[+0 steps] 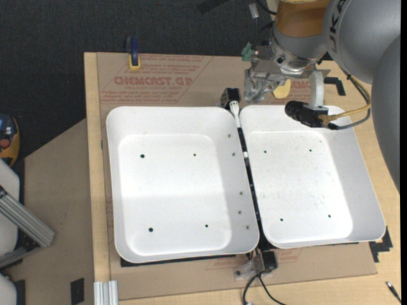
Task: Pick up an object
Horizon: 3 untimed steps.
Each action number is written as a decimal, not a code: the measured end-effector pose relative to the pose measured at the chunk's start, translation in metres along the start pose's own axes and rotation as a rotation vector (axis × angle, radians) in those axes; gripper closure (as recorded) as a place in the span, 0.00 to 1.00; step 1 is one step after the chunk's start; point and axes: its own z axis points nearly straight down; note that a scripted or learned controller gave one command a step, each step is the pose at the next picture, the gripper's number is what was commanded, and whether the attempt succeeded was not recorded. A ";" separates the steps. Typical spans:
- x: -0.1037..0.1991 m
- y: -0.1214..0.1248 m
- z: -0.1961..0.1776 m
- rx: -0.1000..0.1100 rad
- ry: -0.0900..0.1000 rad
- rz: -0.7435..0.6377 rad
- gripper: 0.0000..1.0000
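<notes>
Dark textured floor is seen behind a brown board bench top that is printed with red lettering. Camera view, items as listed:

1. Two shallow white plastic bins are set side by side on the board: the left bin and the right bin, parted by a black strip. Small black dots are marked on both bin floors.
2. A grey robot arm with an orange band is seen reaching in from the upper right. Its two-finger gripper is held over the far rim of the right bin, near the corner where the bins meet. Whether the gripper is wide or narrow cannot be told.
3. A small pale yellow object is seen just beside the gripper, on the side nearer the view's right edge, over the board behind the right bin. Whether it is gripped cannot be told.
4. A blue-and-yellow clamp is fixed at the board's far edge, well apart from the gripper.
5. A silver metal rail is laid at the lower left, off the board.
</notes>
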 end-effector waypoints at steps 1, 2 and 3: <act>0.048 -0.026 -0.179 -0.034 0.002 -0.004 1.00; 0.072 -0.011 -0.077 -0.001 -0.002 0.001 1.00; 0.157 0.000 0.017 -0.002 0.000 -0.005 1.00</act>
